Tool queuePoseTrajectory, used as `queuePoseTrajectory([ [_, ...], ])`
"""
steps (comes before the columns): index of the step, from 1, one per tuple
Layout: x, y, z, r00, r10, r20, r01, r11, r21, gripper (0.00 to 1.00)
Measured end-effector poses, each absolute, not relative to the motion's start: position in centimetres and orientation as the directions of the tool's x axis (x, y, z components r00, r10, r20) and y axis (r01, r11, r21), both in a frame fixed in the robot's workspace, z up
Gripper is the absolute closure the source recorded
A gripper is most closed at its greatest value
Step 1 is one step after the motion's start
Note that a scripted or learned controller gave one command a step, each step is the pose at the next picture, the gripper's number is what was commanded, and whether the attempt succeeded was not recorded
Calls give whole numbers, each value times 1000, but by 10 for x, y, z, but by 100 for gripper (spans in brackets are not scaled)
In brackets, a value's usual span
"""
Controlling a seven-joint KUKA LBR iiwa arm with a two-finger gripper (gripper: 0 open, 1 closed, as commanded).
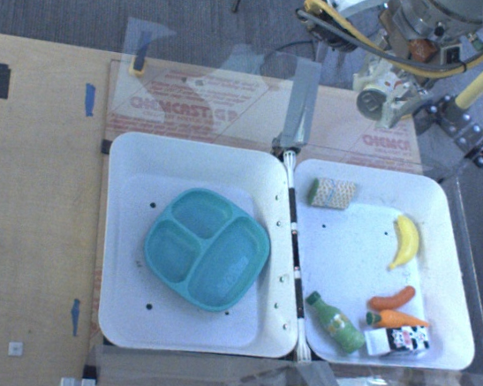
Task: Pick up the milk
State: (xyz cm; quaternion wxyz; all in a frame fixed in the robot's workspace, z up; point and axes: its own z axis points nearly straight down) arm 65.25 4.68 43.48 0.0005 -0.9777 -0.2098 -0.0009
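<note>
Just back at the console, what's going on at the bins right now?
The arm's hand hangs high above the bench, beyond the far edge of the right bin, with nothing visibly in it. The milk lies untouched in that bin's near corner, beside a carrot, a sausage and a green bottle. A banana and sponge lie farther back. The left bin holds a teal divided plate.

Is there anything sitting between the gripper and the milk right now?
Nothing covers the milk from above. The gripper hangs past the right bin's far rim, and the milk lies at the near edge. The carrot touches it and the green bottle lies close, crowding a grasp.
</note>
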Motion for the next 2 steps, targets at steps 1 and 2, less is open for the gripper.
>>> queuePoseTrajectory([
  [1, 656, 140, 435, 871, 491, 2, 491, -871, -1, 100],
  [2, 656, 139, 435, 872, 490, 2, 490, -872, 0, 0],
])
